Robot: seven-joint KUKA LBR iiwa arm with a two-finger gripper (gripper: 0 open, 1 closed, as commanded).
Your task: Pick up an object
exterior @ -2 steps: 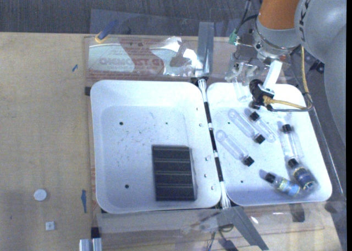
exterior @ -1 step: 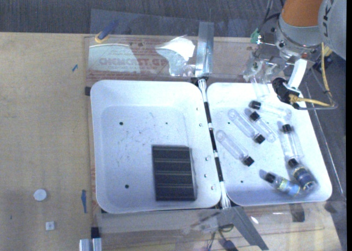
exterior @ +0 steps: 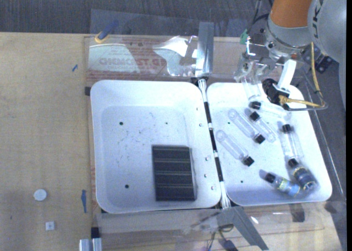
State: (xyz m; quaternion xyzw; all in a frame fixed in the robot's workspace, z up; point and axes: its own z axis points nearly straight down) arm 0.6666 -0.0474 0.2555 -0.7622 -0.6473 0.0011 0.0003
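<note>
Clear vials (exterior: 245, 126) lie in the right bin (exterior: 316, 129); jaws (exterior: 258, 74) near its far rim, state unclear; descend centred over one.

Clear black-capped vials (exterior: 246, 125) lie scattered in right bin (exterior: 324, 189).

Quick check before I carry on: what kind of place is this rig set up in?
Most likely a robotics lab bench for bin-picking trials. Two shallow white bins sit side by side: the left bin holds a black ridged block, the right bin clear vials, with the arm above.
</note>
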